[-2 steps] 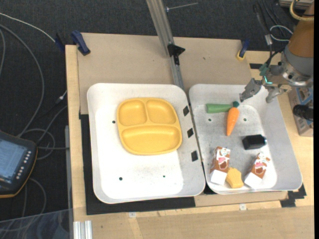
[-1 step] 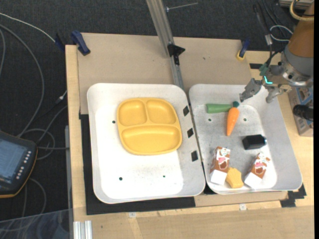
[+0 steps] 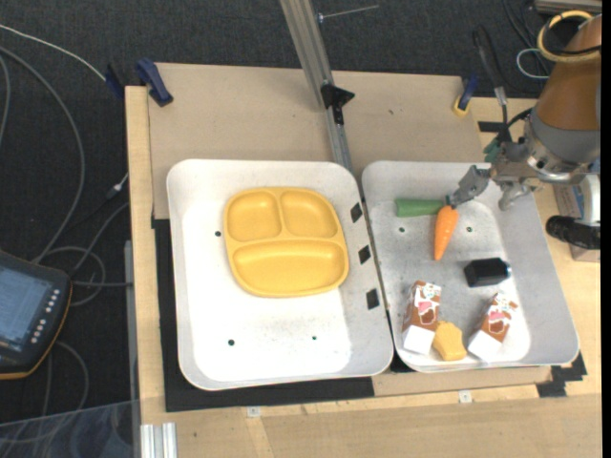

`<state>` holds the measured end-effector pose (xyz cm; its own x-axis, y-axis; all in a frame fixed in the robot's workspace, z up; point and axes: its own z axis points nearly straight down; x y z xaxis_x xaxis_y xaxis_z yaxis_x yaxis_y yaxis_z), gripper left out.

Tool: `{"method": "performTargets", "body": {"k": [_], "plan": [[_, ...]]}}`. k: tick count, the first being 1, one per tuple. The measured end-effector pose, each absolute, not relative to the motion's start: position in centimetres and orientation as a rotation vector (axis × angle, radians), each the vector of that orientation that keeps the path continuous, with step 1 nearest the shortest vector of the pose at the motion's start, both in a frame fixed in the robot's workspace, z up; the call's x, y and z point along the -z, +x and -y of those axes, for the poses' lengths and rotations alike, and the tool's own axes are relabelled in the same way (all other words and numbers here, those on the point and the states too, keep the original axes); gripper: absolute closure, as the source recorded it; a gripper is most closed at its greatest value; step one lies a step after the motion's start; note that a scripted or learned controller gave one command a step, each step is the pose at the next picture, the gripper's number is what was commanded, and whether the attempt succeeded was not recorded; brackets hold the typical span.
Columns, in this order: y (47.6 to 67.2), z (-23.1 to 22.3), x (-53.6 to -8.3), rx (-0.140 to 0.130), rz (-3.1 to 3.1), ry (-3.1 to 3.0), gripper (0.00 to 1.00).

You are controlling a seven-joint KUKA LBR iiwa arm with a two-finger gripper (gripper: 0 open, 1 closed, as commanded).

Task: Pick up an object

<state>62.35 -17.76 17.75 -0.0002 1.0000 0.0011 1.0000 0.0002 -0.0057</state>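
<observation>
Presently the toy carrot point(image 3: 444, 233) is lying in the right bin point(image 3: 544, 284), its green top pointing left. The gripper point(image 3: 488, 185) is hovering just above it with fingers spread, holding nothing — it should be centring over the orange body, away from the black block point(image 3: 486, 272).

A: The gripper point(image 3: 489, 181) hangs over the right bin point(image 3: 554, 294), fingers spread, nothing between them, just above the carrot point(image 3: 445, 231).

B: And that carrot's green top point(image 3: 418, 206) points left. Below it, a black block point(image 3: 486, 272), two small cartons point(image 3: 423, 315) (one each side) and a yellow piece point(image 3: 449, 342).

A: The left bin point(image 3: 200, 332) holds a yellow divided plate point(image 3: 284, 240).
</observation>
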Motion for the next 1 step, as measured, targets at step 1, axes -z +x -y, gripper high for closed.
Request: {"method": "performTargets", "body": {"k": [1], "plan": [[61.55,17.70,-11.65,-0.007,2.217,-2.216,0.00]]}}
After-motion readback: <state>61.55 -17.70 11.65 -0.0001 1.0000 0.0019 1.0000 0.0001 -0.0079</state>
